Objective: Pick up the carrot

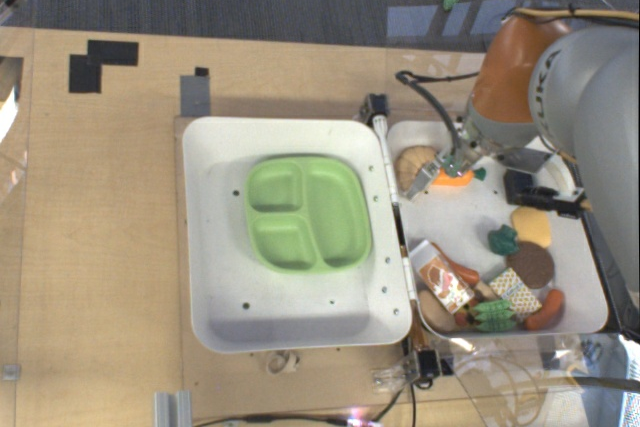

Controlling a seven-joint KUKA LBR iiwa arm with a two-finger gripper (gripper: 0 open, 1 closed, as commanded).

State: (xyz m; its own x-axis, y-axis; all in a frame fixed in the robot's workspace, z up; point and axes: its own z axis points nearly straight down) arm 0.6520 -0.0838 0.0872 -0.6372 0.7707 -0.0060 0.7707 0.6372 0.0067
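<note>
Gripper: the gripper hangs low over the upper part of the right bin, directly at the carrot; whether it is spread or closed cannot be told at this scale.
Carrot: the carrot shows as an orange piece just beneath the gripper tip, with a thin orange sliver running down and to the left; a small green bit, probably its leafy end, lies beside it on the right.
Carrot appearance: bright orange, small, partly covered by the gripper, so its full outline is hidden.
Progress: reach apparently complete; no lift is evident, as the carrot seems to lie on or close to the bin floor. Secure grasp and raising remain, by this judgement.
Neighbours: a tan round item sits just left of the carrot; other toy foods crowd the bin's lower half, well apart from it.
Left bin: the left bin carries a green divided plate.
Bench: the bench bears both bins side by side.
</note>
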